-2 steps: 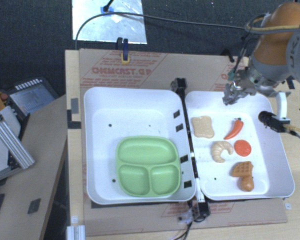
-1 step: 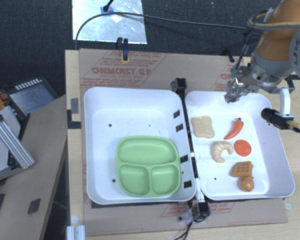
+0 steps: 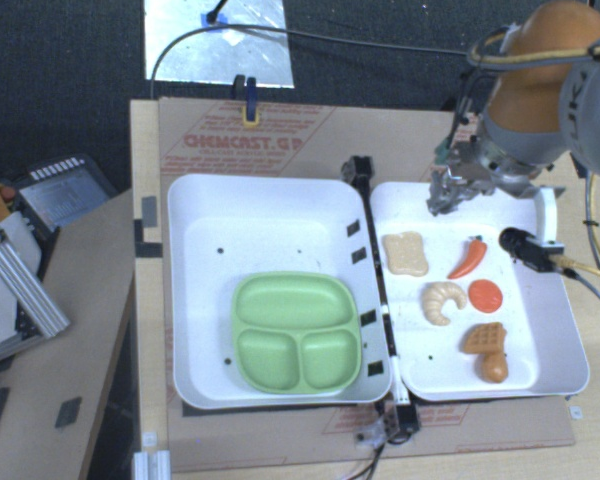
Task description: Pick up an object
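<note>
Toys lie scattered in the right bin: a slice of bread, an orange chili pepper, a croissant, a red tomato slice, a waffle and a brown piece touching it. The left bin holds a green divided plate. The end effector hangs over the right bin's far edge, apart from every toy; whether it is wide or narrow cannot be told. Bread and pepper lie nearest, just toward the camera from it.
</note>
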Tool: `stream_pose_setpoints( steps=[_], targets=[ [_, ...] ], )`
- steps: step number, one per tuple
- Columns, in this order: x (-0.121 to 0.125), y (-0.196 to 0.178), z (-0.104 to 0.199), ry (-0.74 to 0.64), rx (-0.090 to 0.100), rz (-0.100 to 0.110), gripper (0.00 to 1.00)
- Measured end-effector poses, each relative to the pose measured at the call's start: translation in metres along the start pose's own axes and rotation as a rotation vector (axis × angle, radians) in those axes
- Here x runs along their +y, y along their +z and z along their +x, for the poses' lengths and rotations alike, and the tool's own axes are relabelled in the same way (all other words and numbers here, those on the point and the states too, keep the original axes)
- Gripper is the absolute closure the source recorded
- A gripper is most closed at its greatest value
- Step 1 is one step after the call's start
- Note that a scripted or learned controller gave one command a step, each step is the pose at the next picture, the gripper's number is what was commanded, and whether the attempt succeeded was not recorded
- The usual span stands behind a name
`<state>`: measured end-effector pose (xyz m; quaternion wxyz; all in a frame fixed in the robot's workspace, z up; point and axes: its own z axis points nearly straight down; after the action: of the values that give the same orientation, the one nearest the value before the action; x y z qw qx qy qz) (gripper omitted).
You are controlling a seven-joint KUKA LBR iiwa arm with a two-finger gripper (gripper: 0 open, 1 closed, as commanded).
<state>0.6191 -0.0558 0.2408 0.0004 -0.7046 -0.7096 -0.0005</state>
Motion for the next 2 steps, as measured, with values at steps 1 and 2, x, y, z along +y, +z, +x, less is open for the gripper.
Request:
stream_pose_setpoints(
  steps=[1,2],
  targets=[
    [-0.022,0.008,0.038,-0.001,0.0,0.001,1.0],
    [-0.044,-0.001,0.087,-0.002,0.001,0.0,1.0]
  ],
)
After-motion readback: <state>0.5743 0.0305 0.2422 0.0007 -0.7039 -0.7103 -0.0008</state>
